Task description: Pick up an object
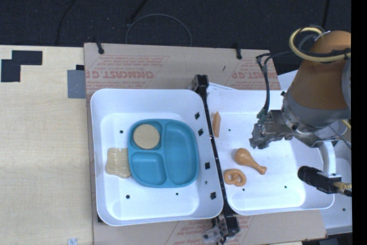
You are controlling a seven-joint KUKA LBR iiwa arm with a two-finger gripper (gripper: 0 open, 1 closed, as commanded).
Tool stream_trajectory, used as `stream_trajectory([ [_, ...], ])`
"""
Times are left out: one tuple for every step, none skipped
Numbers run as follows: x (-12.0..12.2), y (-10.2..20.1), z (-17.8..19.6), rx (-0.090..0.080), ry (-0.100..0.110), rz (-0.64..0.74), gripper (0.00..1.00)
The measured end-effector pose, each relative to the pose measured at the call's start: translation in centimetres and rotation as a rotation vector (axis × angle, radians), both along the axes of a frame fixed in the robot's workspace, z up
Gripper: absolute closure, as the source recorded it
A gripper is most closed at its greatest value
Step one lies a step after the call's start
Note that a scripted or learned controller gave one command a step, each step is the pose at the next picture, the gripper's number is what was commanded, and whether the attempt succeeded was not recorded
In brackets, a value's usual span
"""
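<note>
- A tan drumstick-shaped toy (249, 159) lies in the right bin (287, 195), thick end to the left and thin end pointing down to the right.
- Just below it, near the bin's front left, sits a small pretzel-shaped piece (234, 177), close to the drumstick but apart from it.
- A narrow orange stick (216, 124) lies along the right bin's left wall, near the divider between the bins.
- The gripper (261, 136) hangs above the right bin, up and to the right of the drumstick, with nothing seen in it; its dark fingers are too blurred to tell how far apart they stand.
- The left bin (109, 192) holds a blue compartment tray (172, 158) with a round tan cracker (145, 136) in its upper left compartment.
- A pale, bumpy flat piece (117, 162) lies against the tray's left edge.
- Both bins rest on a brown cardboard sheet (172, 69) on the worktop (40, 152); its red print reads upside down and mirrored, and I cannot make out the words with certainty.
</note>
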State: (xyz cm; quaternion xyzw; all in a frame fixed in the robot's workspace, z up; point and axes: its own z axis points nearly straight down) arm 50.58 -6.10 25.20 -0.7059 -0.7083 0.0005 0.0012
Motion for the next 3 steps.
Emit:
stream_trajectory([
  [0.5,5.8,0.1,0.001,0.0,0.002,1.0],
  [0.5,10.3,-1.9,0.0,0.004,-0.001,1.0],
  [0.3,14.8,-1.6,0.0,0.002,0.001,1.0],
])
